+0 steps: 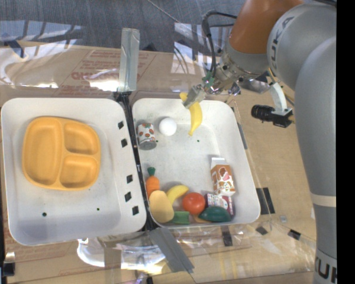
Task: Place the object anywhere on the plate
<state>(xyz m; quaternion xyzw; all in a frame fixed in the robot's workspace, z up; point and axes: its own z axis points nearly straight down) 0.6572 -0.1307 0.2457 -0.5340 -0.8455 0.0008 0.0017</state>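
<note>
The jaws [193, 97] pinch the banana [195, 118] by its top end, so it dangles clear above the right bin [239, 152], ready to be carried left to the yellow divided plate [60, 152].

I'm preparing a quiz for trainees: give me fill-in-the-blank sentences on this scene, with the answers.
1. The gripper holds a yellow ____ between its fingers.
2. The orange plate lies in the ____ bin.
3. The plate has ____ compartments.
4. The white ball lies beside the small ____ in the right bin.

Missing words: banana; left; three; can
</note>
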